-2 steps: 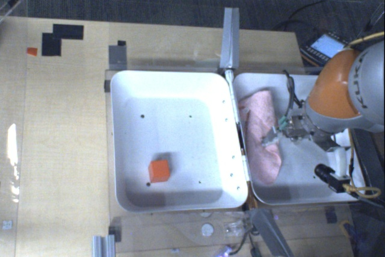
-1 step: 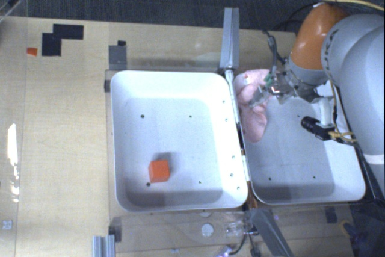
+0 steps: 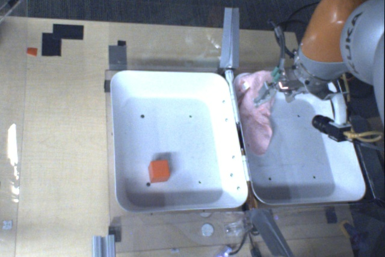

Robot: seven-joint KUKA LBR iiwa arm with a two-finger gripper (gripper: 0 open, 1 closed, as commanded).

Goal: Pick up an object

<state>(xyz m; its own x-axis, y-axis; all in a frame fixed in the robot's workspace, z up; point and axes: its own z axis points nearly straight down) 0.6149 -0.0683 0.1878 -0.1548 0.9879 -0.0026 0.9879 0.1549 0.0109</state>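
A pink cloth (image 3: 255,116) lies bunched along the left side of the right bin (image 3: 313,183), its upper end rising against the divider between the bins. My gripper (image 3: 268,91) is at the cloth's upper right part, touching or just above it. The grey arm with its orange band (image 3: 328,21) reaches in from the upper right. A small orange cube (image 3: 159,171) sits alone near the front of the left bin (image 3: 180,93), far from the gripper.
A grey metal post (image 3: 229,39) stands at the back between the two bins. A black cable plug (image 3: 328,127) hangs over the right bin's right side. Black and orange markers (image 3: 57,39) lie on the wooden bench at far left.
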